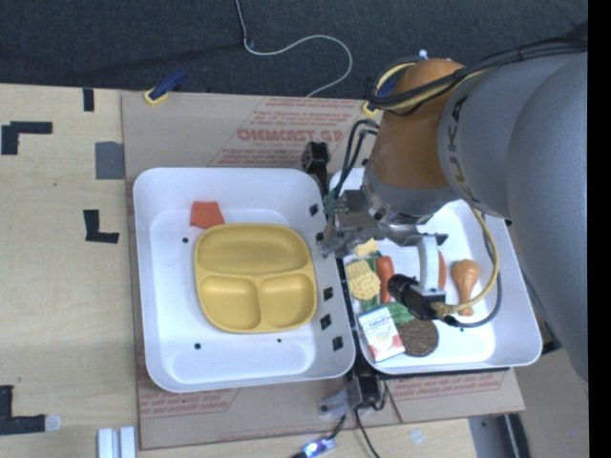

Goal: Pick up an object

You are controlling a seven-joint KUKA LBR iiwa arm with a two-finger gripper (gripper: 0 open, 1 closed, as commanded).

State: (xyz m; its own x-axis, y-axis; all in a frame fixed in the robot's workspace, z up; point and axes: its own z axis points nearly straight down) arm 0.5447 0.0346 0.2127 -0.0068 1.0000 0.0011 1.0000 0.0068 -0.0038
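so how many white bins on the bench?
2. The left bin holds a yellow divided plate and an orange block. The right bin holds small food items, partly hidden under the arm.

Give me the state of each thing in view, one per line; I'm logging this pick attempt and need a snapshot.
Yellow tray: lying flat in the left bin, compartments up, nothing in them.
Orange block: resting in the left bin, just beyond the tray.
Left bin: on the bench, holding tray and block.
Right bin: holding a cluster of toy food.
Drumstick: lying loose in the right bin.
Arm: reaching over the right bin.
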